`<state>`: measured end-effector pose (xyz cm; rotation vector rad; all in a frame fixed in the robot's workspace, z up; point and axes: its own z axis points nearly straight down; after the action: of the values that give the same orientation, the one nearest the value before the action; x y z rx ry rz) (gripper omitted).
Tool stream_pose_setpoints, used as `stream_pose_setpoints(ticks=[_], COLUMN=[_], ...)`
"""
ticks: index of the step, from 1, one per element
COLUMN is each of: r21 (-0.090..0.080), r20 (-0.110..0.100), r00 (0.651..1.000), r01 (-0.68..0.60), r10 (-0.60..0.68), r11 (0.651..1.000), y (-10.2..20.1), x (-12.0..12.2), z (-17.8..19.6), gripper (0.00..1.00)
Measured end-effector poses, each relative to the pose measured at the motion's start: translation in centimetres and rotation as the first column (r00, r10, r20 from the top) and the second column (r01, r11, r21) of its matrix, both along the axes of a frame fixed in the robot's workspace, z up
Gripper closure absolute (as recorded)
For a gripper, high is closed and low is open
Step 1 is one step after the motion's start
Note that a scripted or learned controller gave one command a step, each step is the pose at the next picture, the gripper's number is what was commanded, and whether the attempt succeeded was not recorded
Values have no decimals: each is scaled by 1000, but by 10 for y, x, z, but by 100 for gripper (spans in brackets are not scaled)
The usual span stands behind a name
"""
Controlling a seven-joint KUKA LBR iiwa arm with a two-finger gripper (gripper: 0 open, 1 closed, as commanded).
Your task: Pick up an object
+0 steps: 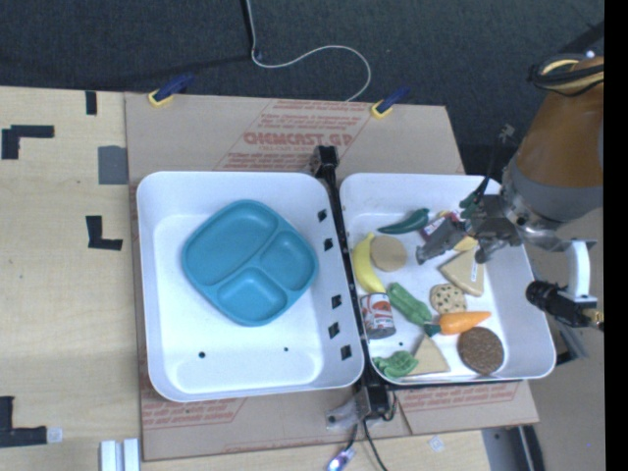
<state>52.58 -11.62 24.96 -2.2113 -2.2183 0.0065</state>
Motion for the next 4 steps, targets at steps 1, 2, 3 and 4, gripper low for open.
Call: stream_pose_setpoints(ticks=[1,2,3,4], r21=[-1,-2,-2,-3], r20=[2,4,6,5], r00=[1000,1000,1000,1000], r01=[-2,-2,-3,1], r10=[2,2,3,-1], r11=[1000,1000,1000,1000], y=[59,108,149,147], x=[-40,-43,-43,-43], z=[-12,-27,-27,-18], gripper=[0,0,0,100])
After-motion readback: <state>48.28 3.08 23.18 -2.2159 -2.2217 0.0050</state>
